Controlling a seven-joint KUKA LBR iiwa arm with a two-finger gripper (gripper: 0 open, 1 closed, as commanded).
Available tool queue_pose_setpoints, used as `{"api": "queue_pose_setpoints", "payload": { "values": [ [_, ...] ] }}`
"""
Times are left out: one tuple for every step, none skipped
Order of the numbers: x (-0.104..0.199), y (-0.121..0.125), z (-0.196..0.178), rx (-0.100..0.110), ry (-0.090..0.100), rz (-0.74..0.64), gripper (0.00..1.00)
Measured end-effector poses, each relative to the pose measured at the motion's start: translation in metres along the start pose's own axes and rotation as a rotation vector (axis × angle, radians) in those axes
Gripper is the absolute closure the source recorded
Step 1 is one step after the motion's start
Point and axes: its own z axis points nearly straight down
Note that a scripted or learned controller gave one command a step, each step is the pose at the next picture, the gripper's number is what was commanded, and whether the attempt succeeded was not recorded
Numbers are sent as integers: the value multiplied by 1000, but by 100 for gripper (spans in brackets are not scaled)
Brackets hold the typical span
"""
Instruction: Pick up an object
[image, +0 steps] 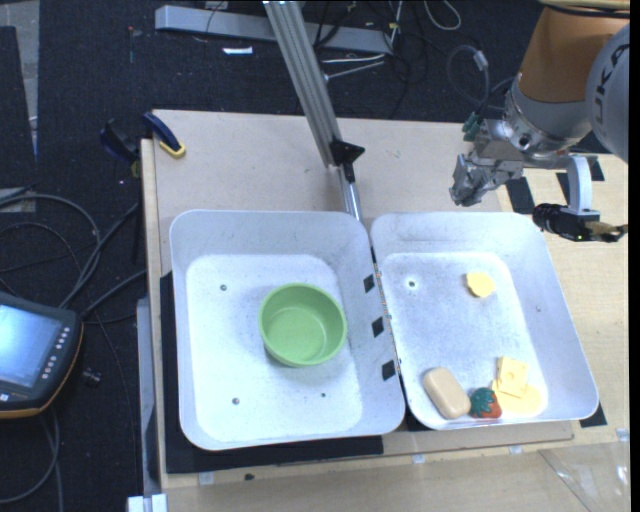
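Nearest the camera, along the front wall of the right-hand shallow white bin (560, 330), lie three things close together: a tan oblong bread-roll-shaped piece (446, 392), a small red and green strawberry-like toy (485, 403) just beside it, and a pale yellow flat wedge like a slice of cheese (517, 386) touching the toy on its right. Farther back in the same bin, well apart from that cluster, sits a small yellow rounded lump (481, 286) near the middle of the floor.

The left-hand shallow white bin (200, 300) holds a light green round plastic bowl (302, 325), upright, roughly at the centre of its floor. Black clips run down the seam where the two bins meet.

Beyond the bins lies the bare tan bench top (250, 160), with a slanted grey metal pole (310, 85) crossing it and a blue and yellow clamp (160, 133) at its far left corner.

The grey two-finger gripper (470, 190) hangs above the bench just past the far rim of the right bin, apart from every object. Whether it is open or closed cannot be told, and nothing is seen in it.
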Motion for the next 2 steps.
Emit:
{"api": "queue_pose_setpoints", "payload": {
  "values": [
    [0, 0, 0, 0, 0, 0, 0],
    [-5, 0, 62, 6, 1, 0, 0]
  ]
}}
